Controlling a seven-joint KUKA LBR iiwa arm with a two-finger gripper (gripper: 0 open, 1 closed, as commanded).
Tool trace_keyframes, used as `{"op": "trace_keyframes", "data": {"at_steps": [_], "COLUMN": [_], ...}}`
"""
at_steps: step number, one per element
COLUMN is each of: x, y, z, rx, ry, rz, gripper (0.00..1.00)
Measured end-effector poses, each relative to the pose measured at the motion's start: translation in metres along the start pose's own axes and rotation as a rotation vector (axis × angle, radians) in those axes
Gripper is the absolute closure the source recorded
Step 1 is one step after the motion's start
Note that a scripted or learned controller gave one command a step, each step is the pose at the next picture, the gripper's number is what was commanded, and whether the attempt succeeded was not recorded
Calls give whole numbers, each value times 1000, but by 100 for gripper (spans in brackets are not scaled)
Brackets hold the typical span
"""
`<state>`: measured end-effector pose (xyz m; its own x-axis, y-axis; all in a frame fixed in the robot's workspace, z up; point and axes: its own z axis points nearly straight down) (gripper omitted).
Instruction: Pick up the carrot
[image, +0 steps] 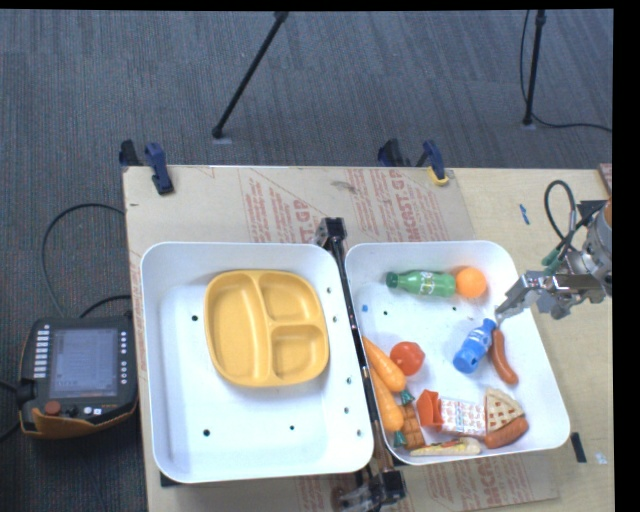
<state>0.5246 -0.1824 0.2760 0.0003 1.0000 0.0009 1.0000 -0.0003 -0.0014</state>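
Note:
Two orange carrots lie along the left wall of the right bin (530, 262). The upper carrot (384, 364) points up-left, and the lower carrot (389, 404) sits just below it, with green leaves at its lower end. My gripper (530, 300) hangs over the bin's right rim, well to the right of both carrots. It is open with nothing between its fingers, and one fingertip (504, 309) reaches toward a blue bottle (473, 347).
The right bin also holds a green bottle (422, 284), an orange (470, 283), a tomato (406, 357), two sausages (503, 358), a pizza slice (500, 408) and a red carton (450, 412). A yellow divided plate (268, 327) lies in the left bin (170, 400).

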Motion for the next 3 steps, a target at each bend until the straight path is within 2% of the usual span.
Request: {"op": "trace_keyframes", "data": {"at_steps": [1, 2, 3], "x": [-17, -19, -19], "y": [120, 114, 120], "z": [37, 146, 132], "rx": [0, 4, -2], "ry": [0, 1, -1], "rz": [307, 170, 139], "gripper": [0, 0, 0]}}
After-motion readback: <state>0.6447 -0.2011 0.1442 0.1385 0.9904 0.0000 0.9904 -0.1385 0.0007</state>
